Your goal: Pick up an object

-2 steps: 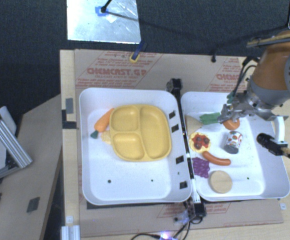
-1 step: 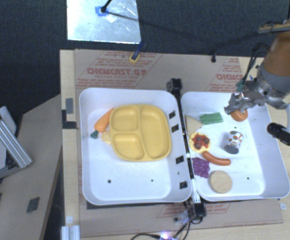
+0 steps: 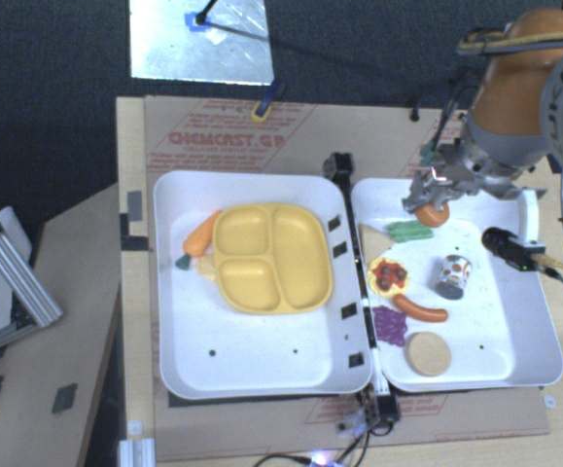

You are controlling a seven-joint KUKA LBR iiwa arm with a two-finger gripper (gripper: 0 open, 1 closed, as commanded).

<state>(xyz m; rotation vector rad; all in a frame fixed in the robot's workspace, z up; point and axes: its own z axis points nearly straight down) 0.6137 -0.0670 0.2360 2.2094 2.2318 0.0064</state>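
2 bins: shallow and white, side by side on a brown cardboard sheet; a black divider runs between them.
Arm: grey with an orange band, it enters from the right and hangs over the far part of the right bin.
Yellow plate: it has 3 compartments and lies in the middle of the left bin.
Gripper: over the far left corner of the right bin; the fingers seem closed around a small orange object, which shows between them, just above the green piece.
Carrot: orange, it lies at the left edge of the yellow plate, touching it.
Sausage: red-orange, near the middle of the right bin.
Green piece: flat, in the far part of the right bin.
Round cracker: tan, near the front of the right bin.
Purple grapes: just beside the cracker, at its left.
Small pizza: yellow with red spots, near the divider.
Small can: grey, right of the pizza, apart from it.
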